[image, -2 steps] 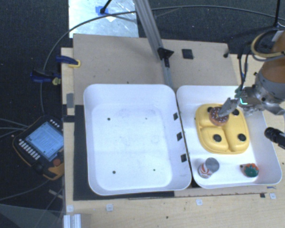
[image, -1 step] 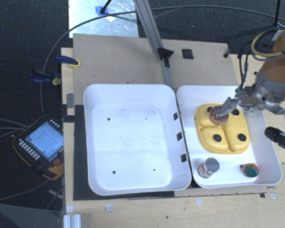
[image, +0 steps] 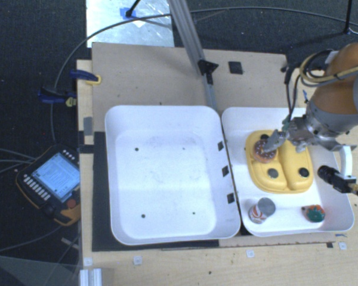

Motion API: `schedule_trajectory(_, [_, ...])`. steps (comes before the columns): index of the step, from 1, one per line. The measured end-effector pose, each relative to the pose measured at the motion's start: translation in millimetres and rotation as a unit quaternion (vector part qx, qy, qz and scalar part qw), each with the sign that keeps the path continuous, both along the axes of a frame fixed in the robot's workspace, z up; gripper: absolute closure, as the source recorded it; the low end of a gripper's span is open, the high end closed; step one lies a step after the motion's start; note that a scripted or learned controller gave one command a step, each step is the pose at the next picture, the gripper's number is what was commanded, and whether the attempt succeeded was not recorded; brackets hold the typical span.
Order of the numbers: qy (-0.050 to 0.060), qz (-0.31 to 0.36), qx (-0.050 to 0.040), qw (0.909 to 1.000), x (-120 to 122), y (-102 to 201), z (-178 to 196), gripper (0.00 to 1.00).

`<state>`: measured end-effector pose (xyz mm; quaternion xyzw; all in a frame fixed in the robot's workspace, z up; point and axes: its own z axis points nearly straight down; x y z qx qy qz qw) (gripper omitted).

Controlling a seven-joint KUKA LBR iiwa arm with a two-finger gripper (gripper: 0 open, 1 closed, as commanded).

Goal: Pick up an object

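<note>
Lying in the right bin: yellow moulded object [image: 281, 167], broad and rounded, with two dark round spots on its near face; sitting toward the bin's far half.
Brown ring-like object [image: 264, 149]: resting on the yellow object's left upper part, speckled, reddish-brown, right beside the end effector's tip.
Round grey-and-red object [image: 262, 210]: sitting near the front wall of the right bin, just below the yellow object, apart from it.
Small green-and-orange object [image: 314, 213]: lying in the front right corner area of the same bin, well apart from the grey-and-red one.
End effector [image: 277, 140]: reaching in from the right and hanging over the yellow object's upper left, close to the brown ring; whether it is released or clenched, I cannot tell, and nothing is visibly being gripped.
Arm [image: 340, 94]: grey with an orange band, extending over the right bin's far right side, cables looping around it.
Right bin [image: 238, 124]: white, shallow, carrying all four objects.
Left bin [image: 161, 171]: white, shallow, sitting edge to edge with the right bin.
Worktop [image: 155, 76]: tan board carrying both bins, with a metal pole [image: 188, 28] slanting across its far edge.
Handheld control pendant [image: 51, 180]: lying off the worktop's left side, its screen glowing blue.
</note>
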<state>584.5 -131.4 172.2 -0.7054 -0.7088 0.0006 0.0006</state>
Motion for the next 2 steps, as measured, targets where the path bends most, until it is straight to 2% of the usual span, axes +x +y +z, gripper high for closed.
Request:
schedule_trajectory(1, [0.0,-0.001,-0.0001,1.0,6.0,-2.2,-44.0,0.0])
schedule_trajectory(2, [-0.009,0.003,0.0068,0.9999,13.8,7.4,-69.7,0.0])
